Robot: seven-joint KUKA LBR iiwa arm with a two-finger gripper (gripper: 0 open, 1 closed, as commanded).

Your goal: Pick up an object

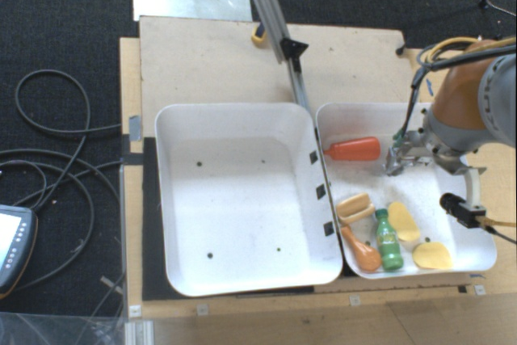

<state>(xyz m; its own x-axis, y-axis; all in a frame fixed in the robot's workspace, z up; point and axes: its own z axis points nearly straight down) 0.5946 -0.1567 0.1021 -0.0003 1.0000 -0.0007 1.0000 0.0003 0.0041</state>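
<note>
Orange bottle [353, 149] beside fingers [395, 163] (green bottle [388, 240] farther off).

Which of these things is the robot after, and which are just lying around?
For the job: gripper, red bottle, hot dog, carrot, green bottle, two yellow pieces.

Lying about: left bin, cables, tablet.

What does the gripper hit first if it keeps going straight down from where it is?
Probably bare floor of the right bin. The gripper hangs just right of the red bottle, not clearly over it. Depth is unclear from this slanted view, so it might graze the bottle's end.
</note>
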